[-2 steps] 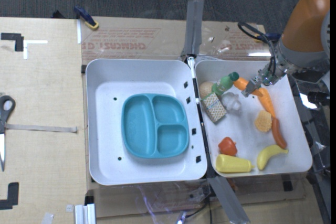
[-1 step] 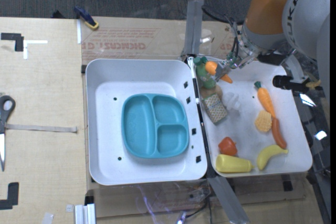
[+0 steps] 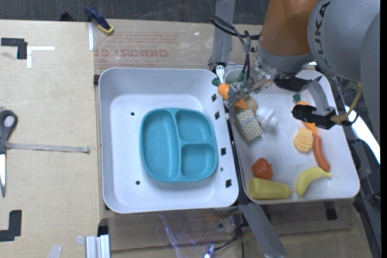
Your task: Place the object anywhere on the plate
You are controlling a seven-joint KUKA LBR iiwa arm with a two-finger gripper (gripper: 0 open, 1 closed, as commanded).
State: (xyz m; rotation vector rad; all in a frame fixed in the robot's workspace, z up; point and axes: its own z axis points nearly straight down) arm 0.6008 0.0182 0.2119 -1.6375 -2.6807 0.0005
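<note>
Nearest the lens, a yellow corn cob and banana lie in the right bin. Farther back, the gripper hangs at the bin divider beside a small orange piece; whether it holds anything I cannot tell. Next, carrying to the blue plate seems due.

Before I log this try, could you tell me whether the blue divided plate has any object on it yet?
Not yet: all three compartments of the blue divided plate show bare blue, and the toy banana lies in the right bin.
</note>
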